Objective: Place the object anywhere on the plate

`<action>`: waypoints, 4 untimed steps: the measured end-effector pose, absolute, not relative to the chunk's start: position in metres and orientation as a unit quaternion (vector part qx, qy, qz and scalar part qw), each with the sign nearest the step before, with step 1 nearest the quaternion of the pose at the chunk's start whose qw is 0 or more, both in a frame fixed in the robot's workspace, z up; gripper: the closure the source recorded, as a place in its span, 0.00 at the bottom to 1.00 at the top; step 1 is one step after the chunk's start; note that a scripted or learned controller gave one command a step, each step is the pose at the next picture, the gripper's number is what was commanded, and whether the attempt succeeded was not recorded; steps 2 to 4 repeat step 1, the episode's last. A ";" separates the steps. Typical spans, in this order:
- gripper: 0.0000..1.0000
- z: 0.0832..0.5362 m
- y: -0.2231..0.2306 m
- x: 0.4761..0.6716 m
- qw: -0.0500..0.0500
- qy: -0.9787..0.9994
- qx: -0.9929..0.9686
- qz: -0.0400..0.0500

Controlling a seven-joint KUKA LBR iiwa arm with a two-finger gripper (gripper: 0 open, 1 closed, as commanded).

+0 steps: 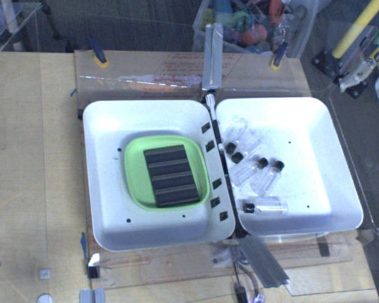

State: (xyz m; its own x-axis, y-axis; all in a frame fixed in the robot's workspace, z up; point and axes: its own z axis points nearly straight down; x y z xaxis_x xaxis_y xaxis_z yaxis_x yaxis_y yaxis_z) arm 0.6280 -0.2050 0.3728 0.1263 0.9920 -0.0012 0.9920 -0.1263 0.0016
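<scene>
A green square plate [134,169] lies in the left white bin [101,125]. A black ridged block [171,175] rests on the plate's middle. Several clear plastic vials with black caps lie in the right bin [315,144]: a cluster [252,160] near the divider and one vial [265,206] lying alone toward the front.
A row of black clips [213,169] runs along the divider between the bins. A clear box of colourful toys [255,11] stands behind the bench. The wooden bench top [31,169] lies bare to the left of the bins.
</scene>
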 end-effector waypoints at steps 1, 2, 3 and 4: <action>0.00 0.436 -0.215 0.668 0.001 0.649 0.761 0.000; 0.00 0.436 -0.215 0.668 0.001 0.649 0.761 0.000; 0.00 0.436 -0.215 0.668 0.001 0.649 0.761 0.000; 0.00 0.436 -0.215 0.668 0.001 0.649 0.761 0.000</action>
